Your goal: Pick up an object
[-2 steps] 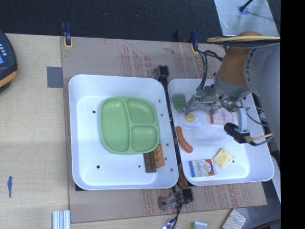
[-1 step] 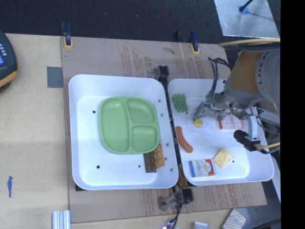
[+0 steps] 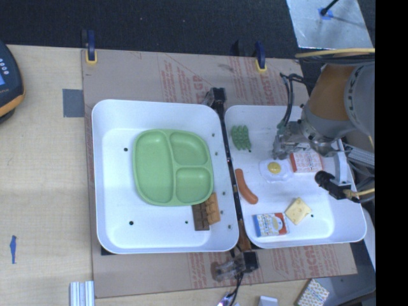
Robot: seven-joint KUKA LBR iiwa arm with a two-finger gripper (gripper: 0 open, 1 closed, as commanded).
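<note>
Gripper [image 3: 284, 146], finger state indiscernible, just above fried egg [image 3: 274, 168]; sausage [image 3: 246, 186] left of egg, cheese wedge [image 3: 297, 210] below-right.

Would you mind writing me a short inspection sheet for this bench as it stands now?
Surface: cardboard sheet clamped on a wooden bench, bearing the left bin and the right bin.
Job's things: green plate and brown waffle in the left bin; green grapes, fried egg, sausage, cheese wedge, small carton and red packet in the right.
Clutter: nothing seen.
Gripper: gripper low over the right bin, beside the egg.
Cables: black cable at the wrist.
Surroundings: dark carpet.
</note>
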